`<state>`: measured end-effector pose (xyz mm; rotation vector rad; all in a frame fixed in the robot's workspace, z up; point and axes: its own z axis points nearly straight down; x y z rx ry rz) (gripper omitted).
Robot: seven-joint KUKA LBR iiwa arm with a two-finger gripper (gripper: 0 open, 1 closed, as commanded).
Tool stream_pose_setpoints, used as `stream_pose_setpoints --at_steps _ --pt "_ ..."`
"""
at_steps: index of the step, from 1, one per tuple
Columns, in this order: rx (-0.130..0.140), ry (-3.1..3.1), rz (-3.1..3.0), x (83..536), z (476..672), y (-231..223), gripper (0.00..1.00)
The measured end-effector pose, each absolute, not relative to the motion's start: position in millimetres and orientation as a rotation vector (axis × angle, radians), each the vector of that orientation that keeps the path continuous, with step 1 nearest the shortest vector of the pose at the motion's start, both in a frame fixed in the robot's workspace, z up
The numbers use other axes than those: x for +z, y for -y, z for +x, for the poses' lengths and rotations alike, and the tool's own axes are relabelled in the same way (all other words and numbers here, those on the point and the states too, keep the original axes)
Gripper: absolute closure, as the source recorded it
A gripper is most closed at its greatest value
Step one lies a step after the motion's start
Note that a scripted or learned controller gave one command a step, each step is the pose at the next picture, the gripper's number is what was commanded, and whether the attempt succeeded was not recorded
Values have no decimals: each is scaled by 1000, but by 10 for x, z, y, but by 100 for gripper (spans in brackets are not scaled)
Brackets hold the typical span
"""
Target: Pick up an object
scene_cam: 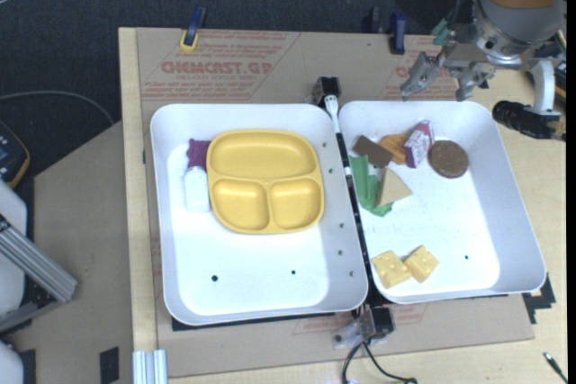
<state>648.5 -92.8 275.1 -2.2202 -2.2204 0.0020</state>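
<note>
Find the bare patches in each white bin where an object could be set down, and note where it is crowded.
Left bin: bare floor in front of the yellow divided tray. Right bin: bare floor right of the yellow cheese blocks, below the brown disc. Crowded: the right bin's back-left corner, around the green piece.

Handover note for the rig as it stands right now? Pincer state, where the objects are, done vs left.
Pincer: open, holding nothing, hovering above the back edge of the right bin.
Right bin: brown round disc, purple-and-white packet, orange piece, dark brown piece, tan wedge and green piece clustered at the back; two yellow cheese-like blocks near the front.
Left bin: yellow divided tray, with a white bottle and a purple item beside its left edge.
Done: nothing picked yet.
Left: descend, grasp one object, lift. The disc is probably the nearest target.
</note>
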Motion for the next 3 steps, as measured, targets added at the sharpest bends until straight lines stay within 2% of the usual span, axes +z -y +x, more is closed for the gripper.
stream_pose_setpoints --at_steps 2,3 --pt "8 2216 -2217 1730 6334 1039 0" --pt "6 2218 -2216 1141 6382 968 0"
